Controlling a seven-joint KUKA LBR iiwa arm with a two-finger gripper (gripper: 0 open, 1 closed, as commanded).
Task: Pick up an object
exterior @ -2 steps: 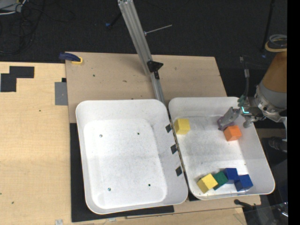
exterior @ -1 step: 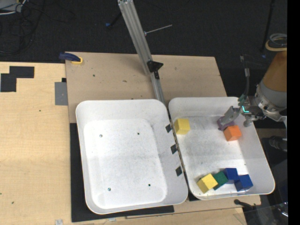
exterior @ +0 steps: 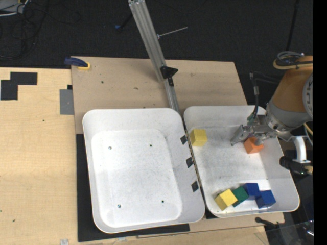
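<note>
Camera view is showing the gripper point(exterior: 249, 138) hanging low in the right bin point(exterior: 225, 117), its fingers spreading open just beside an orange block point(exterior: 253, 146) that is lying on the bin floor, so the grasp and lift are remaining undone.

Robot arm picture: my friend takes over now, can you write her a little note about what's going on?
Tool: low in the right bin, right beside the orange block; cannot tell if it grips it.
Other blocks in the right bin: yellow block near the left wall; a second yellow block, a green block and two blue blocks clustered at the front.
Left bin beside it.
Done: nothing lifted yet.
Left: grip a block and raise it.
</note>
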